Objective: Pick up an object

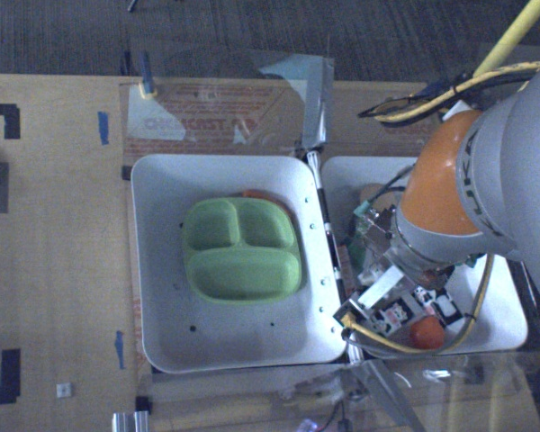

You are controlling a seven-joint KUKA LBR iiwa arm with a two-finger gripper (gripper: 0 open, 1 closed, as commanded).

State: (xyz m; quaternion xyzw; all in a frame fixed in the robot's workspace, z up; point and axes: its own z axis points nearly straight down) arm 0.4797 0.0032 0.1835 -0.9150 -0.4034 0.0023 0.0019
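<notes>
Arm [486, 178] reaches in from the right and hangs low over the right bin [508, 327], with its gripper [391, 309] near the bin's lower left corner. A red ball [427, 333] sits just beside the gripper, but I cannot tell how the jaws stand. A green tray [243, 248] lies in the left bin [162, 268], in the middle of the frame.

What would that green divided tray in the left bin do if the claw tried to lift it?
The green tray looks like moulded plastic, so it is probably stiff and light for its size. It is wide with smooth, rounded edges, so two fingers may slip unless they pinch a rim. It lies flat on the left bin, so a push would likely slide it, not tip it.
</notes>
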